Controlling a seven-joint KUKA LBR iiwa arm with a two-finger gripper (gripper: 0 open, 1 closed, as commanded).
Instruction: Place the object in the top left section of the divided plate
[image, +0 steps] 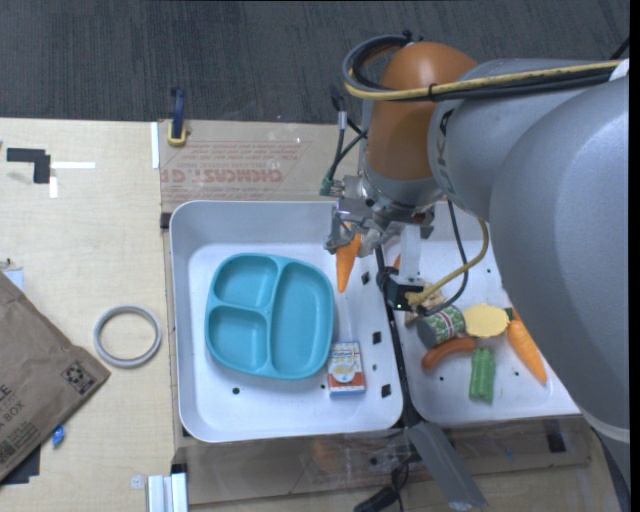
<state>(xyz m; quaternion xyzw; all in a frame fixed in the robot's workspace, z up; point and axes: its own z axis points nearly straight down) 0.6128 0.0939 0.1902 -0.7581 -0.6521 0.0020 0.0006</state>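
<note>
Two white bins sit side by side; the left bin (190, 300) holds a blue divided plate (270, 316) and a small carton (346, 368). Right of the plate, the gripper (352, 238) pinches an orange carrot (345, 264), hanging point-down above the bin floor.

The pincer (347, 238) is gripping an orange carrot (345, 264), which is hanging point-down over the left bin (190, 300), just right of the blue divided plate (270, 315).
</note>
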